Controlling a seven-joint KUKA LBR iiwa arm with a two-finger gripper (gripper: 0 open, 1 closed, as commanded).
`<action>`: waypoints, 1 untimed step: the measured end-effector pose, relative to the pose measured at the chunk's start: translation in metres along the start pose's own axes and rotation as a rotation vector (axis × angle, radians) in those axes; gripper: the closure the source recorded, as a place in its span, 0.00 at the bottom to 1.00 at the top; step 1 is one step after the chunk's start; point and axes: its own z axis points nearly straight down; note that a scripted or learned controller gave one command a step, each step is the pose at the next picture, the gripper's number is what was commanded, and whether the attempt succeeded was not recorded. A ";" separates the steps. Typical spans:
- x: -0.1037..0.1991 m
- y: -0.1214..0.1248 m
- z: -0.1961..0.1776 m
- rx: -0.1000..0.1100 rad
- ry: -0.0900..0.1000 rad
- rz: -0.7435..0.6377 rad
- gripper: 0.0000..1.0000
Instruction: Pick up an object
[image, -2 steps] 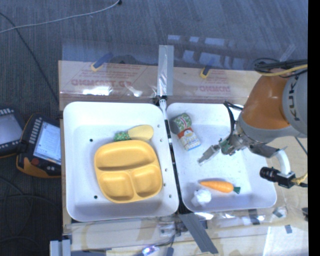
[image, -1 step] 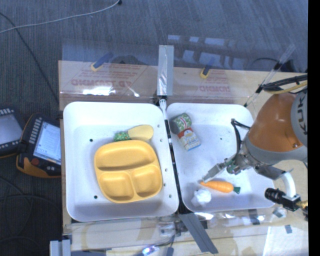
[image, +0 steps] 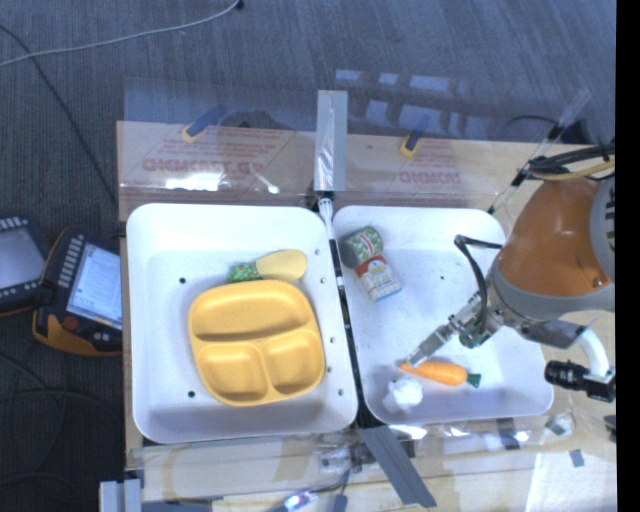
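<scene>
We see the carrot (image: 440, 373) lying near the front of the right bin (image: 520, 400), a white lump (image: 405, 393) just beside it. The gripper (image: 418, 355) hangs just above; whether it's parted or closed, we cannot tell.

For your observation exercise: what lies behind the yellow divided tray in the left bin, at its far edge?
Touching the yellow tray's far edge lies a pale yellow toy food piece with a green leafy end. Whether any part of it runs under the tray cannot be seen.

Bare floor lies between the carton (image: 371, 263) and carrot (image: 441, 373).
</scene>
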 end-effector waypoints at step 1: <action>0.011 0.009 0.069 -0.012 -0.013 -0.085 0.00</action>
